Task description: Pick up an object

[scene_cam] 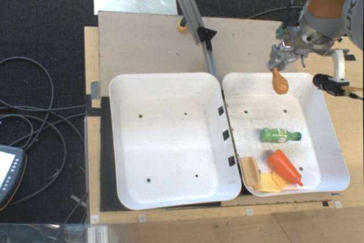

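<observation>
Right shallow white plastic bin point(330, 122), far edge: grey two-finger gripper point(278, 65) pinches the narrow top of a small orange-brown pear-shaped object point(279, 83). Object hangs directly below the fingers, long axis near vertical, bulb end down, above bin floor.

Left bin point(122, 139): white. Right bin point(330, 122) holds a green bottle point(278, 135) lying on its side mid-bin, an orange carrot-shaped toy point(284, 167) nearer the front, and yellow and tan pieces point(259, 176) in the front-left corner (shapes unclear). Black cables point(34, 116) lie on the floor.
</observation>
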Tool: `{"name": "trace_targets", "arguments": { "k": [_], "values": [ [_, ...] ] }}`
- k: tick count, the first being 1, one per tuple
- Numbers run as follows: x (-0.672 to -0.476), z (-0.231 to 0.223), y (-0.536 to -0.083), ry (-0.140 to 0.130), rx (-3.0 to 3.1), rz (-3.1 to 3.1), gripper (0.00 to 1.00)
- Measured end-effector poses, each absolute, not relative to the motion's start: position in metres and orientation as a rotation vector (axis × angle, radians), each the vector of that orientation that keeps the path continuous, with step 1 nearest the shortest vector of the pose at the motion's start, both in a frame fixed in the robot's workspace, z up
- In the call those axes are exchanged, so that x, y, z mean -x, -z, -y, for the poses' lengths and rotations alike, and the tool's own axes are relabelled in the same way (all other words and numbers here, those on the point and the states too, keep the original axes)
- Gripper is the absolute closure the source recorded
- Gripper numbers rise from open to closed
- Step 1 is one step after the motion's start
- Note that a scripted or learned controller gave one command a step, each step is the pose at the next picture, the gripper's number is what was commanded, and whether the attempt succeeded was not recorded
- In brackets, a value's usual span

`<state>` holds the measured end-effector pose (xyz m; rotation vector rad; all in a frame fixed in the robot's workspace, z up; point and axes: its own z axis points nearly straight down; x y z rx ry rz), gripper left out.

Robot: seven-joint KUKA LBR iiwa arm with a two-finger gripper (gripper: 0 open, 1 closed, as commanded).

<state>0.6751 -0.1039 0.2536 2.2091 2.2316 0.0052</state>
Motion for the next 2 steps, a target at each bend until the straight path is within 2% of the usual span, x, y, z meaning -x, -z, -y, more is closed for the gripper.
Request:
{"name": "trace_targets", "arguments": {
  "k": [2],
  "values": [
    [-0.661,-0.004,-0.229,-0.004,-2.211,-2.234,1.0]
  ]
}}
